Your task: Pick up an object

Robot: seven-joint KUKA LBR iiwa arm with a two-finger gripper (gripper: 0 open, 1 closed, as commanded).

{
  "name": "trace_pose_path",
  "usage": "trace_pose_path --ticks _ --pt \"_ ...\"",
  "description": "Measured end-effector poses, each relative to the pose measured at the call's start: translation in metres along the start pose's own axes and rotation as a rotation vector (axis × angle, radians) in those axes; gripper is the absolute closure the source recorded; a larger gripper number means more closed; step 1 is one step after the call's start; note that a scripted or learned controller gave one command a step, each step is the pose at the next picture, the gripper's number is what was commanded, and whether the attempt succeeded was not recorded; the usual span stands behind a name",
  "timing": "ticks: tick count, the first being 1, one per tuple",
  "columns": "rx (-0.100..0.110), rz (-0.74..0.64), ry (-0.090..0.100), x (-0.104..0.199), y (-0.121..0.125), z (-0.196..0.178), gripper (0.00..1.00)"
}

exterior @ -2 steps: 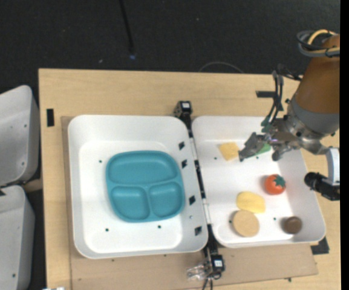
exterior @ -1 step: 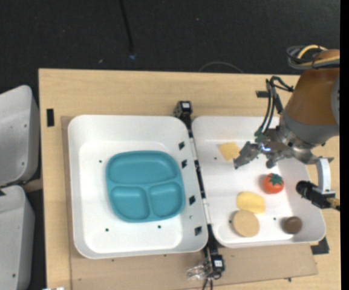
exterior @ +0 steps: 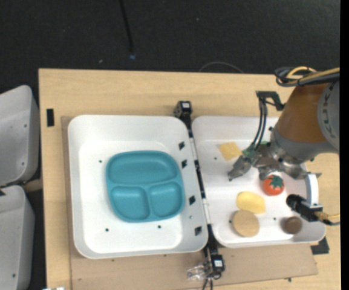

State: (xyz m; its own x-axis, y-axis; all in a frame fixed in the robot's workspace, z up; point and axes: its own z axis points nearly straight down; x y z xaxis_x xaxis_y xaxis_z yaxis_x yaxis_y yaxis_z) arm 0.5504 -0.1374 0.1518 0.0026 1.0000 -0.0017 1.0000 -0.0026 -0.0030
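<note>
My gripper (exterior: 250, 170) hangs low over the middle of the right bin (exterior: 213, 139), open, with nothing between its fingers. One finger (exterior: 237, 169) points down-left, and the other side stands close to a red tomato (exterior: 274, 185) with a green top. A flat yellow piece (exterior: 228, 150) lies just up-left of the gripper. Below the gripper sit a yellow lemon-like object (exterior: 251, 202) and a tan round disc (exterior: 245, 223). A small brown round object (exterior: 292, 225) rests near the bin's lower right corner.
The left bin (exterior: 89, 138) holds a teal three-compartment tray (exterior: 144, 184). The grey arm with its orange band (exterior: 301, 115) covers the right bin's upper right. A black-and-white fitting (exterior: 307, 202) sits at the right bin's edge.
</note>
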Motion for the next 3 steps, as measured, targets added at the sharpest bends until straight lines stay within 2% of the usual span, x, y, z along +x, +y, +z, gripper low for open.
trace_pose_path --ticks 1,3 --pt "-0.007 0.006 0.001 0.000 0.002 -0.014 1.00" --pt "-0.010 -0.007 0.000 0.004 0.006 -0.128 1.00"
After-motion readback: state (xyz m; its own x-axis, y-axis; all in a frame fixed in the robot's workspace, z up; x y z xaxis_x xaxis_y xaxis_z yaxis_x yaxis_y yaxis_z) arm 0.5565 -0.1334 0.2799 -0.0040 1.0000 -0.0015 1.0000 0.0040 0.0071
